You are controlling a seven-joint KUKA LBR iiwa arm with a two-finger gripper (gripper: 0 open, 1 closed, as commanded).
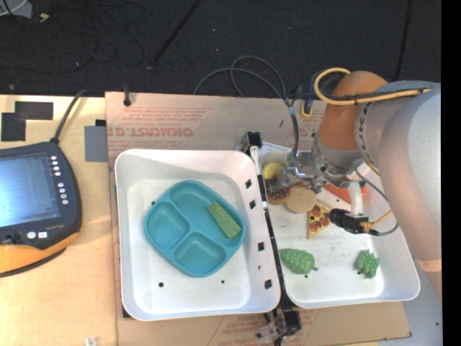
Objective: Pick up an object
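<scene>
The gripper (297, 173) is hanging low over the right bin (392, 287) among the lemon (272, 170), cookie (300, 200) and pizza slice (317, 220), its grasp impossible to tell, so it is needing one isolated target centred before lifting.

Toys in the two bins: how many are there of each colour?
Green: 3, a strip on the teal tray, plus two leafy lumps
Yellow: 1, a lemon
Tan: 1, a disc
Pizza slice: 1
Total: 6
</scene>
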